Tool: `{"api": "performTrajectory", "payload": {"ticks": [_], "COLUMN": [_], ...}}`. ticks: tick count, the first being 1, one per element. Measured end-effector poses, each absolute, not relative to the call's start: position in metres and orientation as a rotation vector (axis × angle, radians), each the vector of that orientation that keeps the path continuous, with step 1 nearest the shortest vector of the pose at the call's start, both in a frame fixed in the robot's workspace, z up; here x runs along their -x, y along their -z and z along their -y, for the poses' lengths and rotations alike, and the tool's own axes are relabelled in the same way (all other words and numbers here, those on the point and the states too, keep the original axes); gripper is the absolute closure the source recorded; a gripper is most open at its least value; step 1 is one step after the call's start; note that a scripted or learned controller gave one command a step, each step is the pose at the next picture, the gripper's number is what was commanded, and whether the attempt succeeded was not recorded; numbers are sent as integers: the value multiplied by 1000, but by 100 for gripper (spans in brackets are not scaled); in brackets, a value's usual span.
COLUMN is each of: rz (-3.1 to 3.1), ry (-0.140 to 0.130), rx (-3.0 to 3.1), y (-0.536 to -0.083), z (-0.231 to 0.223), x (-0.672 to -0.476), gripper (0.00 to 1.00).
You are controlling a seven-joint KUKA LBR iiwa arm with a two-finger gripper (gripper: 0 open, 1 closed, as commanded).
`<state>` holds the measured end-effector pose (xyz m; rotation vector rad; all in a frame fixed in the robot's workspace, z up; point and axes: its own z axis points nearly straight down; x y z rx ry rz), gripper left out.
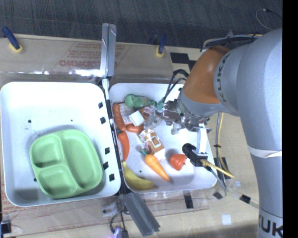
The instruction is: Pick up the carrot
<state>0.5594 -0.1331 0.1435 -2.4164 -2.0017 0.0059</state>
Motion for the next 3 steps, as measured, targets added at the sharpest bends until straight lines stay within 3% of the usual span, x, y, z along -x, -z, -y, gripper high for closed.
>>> {"api": "performTrajectory", "payload": {"ticks": [1, 2, 3], "rz": [2000, 2007, 2007], "ry": [-1, -4, -3], "rx": [2421, 2418, 2418], "y": [-92, -102, -102], "z": [106, 106, 106], "x": [-502, -502, -502], "gripper": [0, 100, 0]}}
